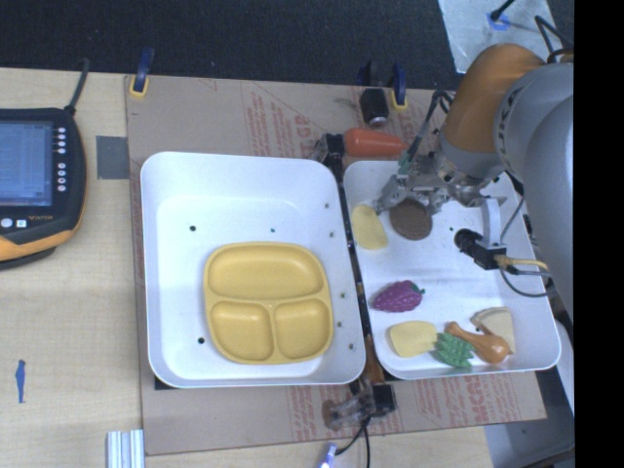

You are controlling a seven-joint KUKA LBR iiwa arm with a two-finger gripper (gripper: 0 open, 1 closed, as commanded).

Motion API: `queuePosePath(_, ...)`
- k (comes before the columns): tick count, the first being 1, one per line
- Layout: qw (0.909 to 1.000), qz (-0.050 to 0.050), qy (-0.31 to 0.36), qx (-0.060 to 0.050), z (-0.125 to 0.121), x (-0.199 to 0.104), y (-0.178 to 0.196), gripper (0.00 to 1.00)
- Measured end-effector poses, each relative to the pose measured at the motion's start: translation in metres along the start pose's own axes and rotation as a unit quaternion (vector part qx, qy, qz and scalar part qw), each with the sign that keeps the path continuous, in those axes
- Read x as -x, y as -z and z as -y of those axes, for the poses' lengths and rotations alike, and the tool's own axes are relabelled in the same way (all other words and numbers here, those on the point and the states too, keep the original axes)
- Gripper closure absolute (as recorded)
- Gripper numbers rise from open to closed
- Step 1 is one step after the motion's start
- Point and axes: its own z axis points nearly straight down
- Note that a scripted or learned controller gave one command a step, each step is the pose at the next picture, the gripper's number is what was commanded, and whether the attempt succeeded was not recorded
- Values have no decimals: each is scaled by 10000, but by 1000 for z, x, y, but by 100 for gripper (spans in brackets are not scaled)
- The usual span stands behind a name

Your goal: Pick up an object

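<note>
Since the toy foods lie loose in the right bin point(546, 359), the gripper point(414, 195) hangs low at its far end over a brown round piece point(411, 222) beside a pale yellow slice point(369, 228), though whether it is open or gripping I cannot tell.

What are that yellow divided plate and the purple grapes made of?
The plate looks like moulded plastic with a matte finish: one even yellow colour, soft rounded ridges between its three sections. The grapes seem a toy, probably plastic or rubber: uniform purple with a bumpy surface and faint sheen. Which of the two, the view leaves open.
</note>
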Motion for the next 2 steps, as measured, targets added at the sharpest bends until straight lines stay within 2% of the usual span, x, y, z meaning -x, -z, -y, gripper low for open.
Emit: queuePosePath(2,10000,0,10,-20,0,-12,0,0)
